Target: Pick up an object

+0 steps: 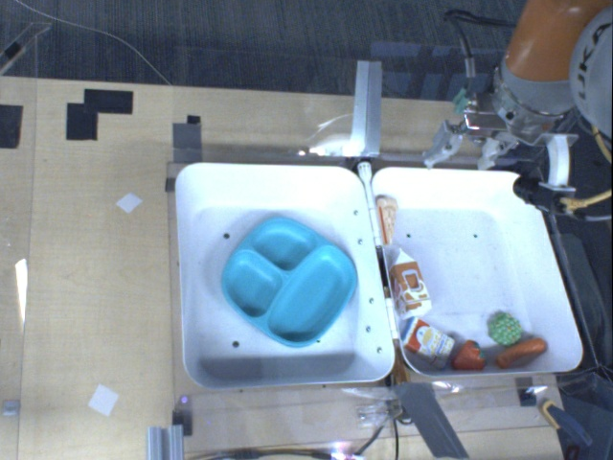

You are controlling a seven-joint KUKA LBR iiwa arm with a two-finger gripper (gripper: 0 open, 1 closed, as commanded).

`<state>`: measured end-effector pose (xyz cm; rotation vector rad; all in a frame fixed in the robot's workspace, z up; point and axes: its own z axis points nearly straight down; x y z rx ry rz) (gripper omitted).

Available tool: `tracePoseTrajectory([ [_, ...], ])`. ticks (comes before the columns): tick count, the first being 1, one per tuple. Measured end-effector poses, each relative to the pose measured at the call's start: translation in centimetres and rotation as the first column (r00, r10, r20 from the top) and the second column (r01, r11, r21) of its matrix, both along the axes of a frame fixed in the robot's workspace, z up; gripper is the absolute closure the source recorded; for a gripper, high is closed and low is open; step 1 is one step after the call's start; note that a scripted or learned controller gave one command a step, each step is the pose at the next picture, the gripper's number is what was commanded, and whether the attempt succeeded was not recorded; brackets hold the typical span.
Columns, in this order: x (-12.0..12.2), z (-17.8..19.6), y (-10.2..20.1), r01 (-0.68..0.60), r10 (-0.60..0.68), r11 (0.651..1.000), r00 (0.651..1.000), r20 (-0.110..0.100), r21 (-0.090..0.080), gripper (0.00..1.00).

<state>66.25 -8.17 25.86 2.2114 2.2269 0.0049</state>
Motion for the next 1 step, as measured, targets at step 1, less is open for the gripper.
tracePoseTrajectory([
  [1, -9.48, 16.54, -0.66, 0.006, -0.006, 1.0, 1.0, 0.003, -0.001, 0.0],
])
